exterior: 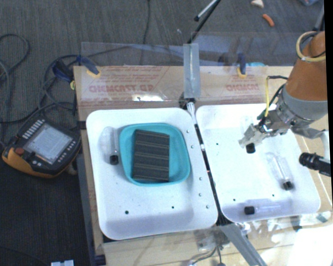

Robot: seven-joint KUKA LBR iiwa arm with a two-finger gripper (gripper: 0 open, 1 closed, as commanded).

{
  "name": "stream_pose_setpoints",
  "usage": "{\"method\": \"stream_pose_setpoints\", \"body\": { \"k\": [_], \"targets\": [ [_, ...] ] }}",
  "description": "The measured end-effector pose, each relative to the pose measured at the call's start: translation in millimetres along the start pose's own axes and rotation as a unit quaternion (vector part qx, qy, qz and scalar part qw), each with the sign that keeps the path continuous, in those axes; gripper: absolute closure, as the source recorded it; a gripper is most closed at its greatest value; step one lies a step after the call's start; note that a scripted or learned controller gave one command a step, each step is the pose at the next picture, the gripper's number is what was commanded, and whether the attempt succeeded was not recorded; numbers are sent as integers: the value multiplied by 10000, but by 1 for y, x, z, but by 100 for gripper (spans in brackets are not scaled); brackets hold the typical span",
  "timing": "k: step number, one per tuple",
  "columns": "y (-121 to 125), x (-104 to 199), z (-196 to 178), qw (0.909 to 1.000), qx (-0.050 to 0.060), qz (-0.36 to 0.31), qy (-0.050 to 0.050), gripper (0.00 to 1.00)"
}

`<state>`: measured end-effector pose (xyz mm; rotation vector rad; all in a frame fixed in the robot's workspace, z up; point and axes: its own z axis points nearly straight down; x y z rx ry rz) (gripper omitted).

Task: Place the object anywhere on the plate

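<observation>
A teal plate (181,156) lies in the left bin (153,213). A dark grey ridged block (151,155) rests flat on the plate's middle. Just left of the plate lies a clear tube with a black cap (108,144). My gripper (250,140) hangs over the upper middle of the right bin (235,182), pointing down and to the left, far from the plate. A small black tip shows at its lower end. Two more clear tubes with black caps lie in the right bin, one (279,171) below and right of the gripper, the other (263,208) near the front edge.
A central ridge separates the two bins. A clear panel and a cardboard sheet (131,87) stand behind them. A teach pendant (43,146) lies on the floor to the left, with cables around it.
</observation>
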<state>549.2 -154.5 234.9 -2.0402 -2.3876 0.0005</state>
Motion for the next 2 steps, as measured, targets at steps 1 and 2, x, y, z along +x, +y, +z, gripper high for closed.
{"method": "stream_pose_setpoints", "body": {
  "k": [1,2],
  "targets": [
    [-5,92,53,9980,14,-638,3,100],
    [-5,92,52,9980,11,-633,3,0]
  ]
}}
